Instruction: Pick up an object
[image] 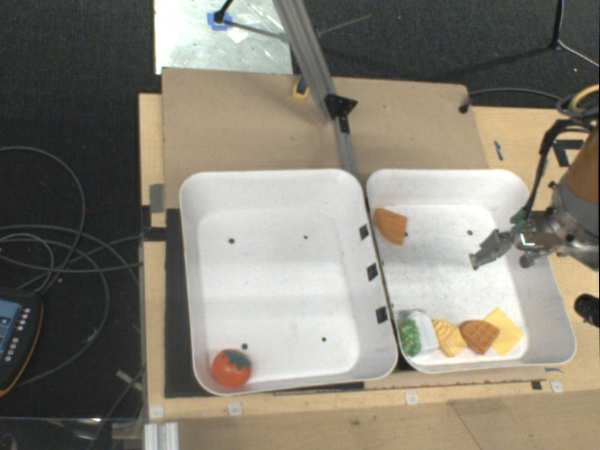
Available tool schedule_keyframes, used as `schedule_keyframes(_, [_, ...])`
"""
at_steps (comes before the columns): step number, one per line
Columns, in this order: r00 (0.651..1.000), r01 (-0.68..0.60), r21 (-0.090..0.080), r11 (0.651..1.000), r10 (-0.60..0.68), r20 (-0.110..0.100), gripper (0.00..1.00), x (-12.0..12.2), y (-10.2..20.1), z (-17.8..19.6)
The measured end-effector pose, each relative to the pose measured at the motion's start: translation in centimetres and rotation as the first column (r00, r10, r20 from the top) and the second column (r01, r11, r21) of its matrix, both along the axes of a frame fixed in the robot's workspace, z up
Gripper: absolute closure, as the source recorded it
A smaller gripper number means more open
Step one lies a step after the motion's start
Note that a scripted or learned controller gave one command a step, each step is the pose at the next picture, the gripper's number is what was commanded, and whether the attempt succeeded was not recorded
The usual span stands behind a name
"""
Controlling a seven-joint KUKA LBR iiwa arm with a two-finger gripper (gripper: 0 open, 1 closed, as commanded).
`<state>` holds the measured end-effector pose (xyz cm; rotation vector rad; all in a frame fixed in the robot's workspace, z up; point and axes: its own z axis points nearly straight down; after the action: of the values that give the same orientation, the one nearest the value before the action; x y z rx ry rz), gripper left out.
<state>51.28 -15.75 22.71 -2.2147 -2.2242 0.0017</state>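
The gripper [504, 248], fingers spread apart and holding nothing, is hovering over the right bin [536, 289]; the nearest target, the yellow cheese wedge [506, 330], is lying below-front of it.

Two shallow white bins are sitting side by side: the left bin [202, 251] and the right bin [553, 326]. One red tomato [231, 367] is lying at lower left. One orange wedge [391, 225] is resting at centre. Four items are clustering at lower right: a green-and-white piece [414, 333], a golden piece [448, 337], a brown waffle [479, 335], and a yellow slab [506, 331].
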Motion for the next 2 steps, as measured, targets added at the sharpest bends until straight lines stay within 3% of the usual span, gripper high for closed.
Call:
schedule_keyframes(1, [1.000, 0.001, -0.001, 1.000, -0.001, 0.005, 0.00, 0.1, 0.0, 0.2])
schedule_keyframes(2, [1.000, 0.003, 0.000, 1.000, -0.003, -0.001, 0.00, 0.8, -0.3, -5.6])
